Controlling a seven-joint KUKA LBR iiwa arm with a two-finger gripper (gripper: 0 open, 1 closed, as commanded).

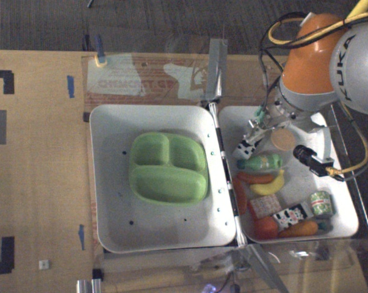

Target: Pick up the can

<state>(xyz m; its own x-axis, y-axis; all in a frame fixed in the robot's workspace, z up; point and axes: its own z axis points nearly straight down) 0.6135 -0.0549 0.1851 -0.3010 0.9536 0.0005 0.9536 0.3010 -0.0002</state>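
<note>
Arm [321, 60] bent over right bin [345, 221], hand [257, 126] low, grip state unclear, can [321, 203] well apart

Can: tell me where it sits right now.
The can lies in the right bin, near its lower right corner, just right of the cow-print carton.

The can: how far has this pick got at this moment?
Nothing looks done yet: the can lies on the floor of the right bin, near its front right corner, among the toy food. In hand: the tool hangs over the bin's far left part, beside the black-and-white carton, well away from the can. Left: move across, descend, grasp, lift.
</note>
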